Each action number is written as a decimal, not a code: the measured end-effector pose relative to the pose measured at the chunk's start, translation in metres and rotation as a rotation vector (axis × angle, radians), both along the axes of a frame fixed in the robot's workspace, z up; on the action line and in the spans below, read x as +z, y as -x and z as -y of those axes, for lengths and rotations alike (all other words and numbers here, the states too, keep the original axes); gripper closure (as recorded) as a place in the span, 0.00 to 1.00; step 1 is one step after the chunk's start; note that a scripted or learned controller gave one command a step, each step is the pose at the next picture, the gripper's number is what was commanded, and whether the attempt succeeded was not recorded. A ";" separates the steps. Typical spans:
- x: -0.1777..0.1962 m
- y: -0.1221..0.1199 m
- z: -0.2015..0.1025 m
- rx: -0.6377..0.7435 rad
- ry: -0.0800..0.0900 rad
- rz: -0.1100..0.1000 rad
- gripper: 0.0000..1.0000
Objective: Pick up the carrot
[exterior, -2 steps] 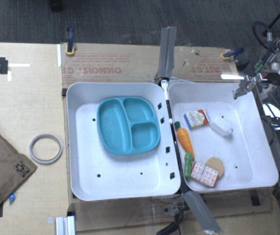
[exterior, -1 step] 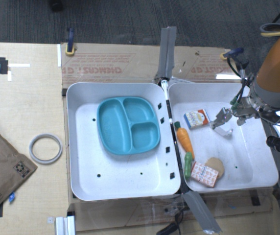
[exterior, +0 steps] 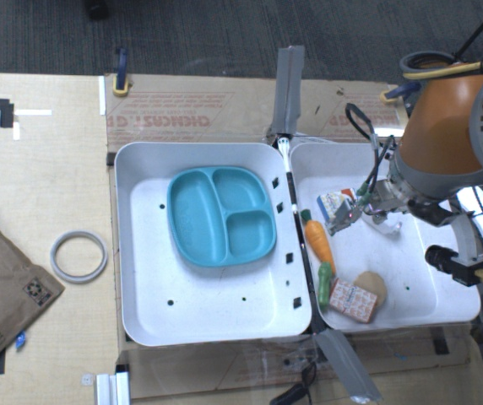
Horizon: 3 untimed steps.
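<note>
An orange carrot (exterior: 318, 240) with a green tip lies along the left wall of the right bin (exterior: 410, 302), pointing toward the front. My gripper (exterior: 349, 213) hangs over the same bin, just right of and slightly behind the carrot, its metal fingers reaching left toward a small white and blue packet (exterior: 335, 201). Nothing is visibly held between the fingers.
A green piece (exterior: 323, 285), a red patterned block (exterior: 352, 300) and a tan round piece (exterior: 371, 283) lie in front of the carrot. A blue divided plate (exterior: 221, 216) sits in the left bin (exterior: 140, 251). A tape ring (exterior: 78, 255) rests on the bench.
</note>
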State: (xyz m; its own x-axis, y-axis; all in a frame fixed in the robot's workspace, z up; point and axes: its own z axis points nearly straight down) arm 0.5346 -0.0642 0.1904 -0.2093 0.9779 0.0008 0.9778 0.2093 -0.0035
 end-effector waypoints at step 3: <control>-0.099 0.058 0.040 0.035 -0.001 0.000 0.00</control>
State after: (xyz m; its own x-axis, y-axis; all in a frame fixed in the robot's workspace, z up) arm 0.4767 -0.1045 0.0913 -0.2436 0.9699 0.0014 0.9699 0.2436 -0.0035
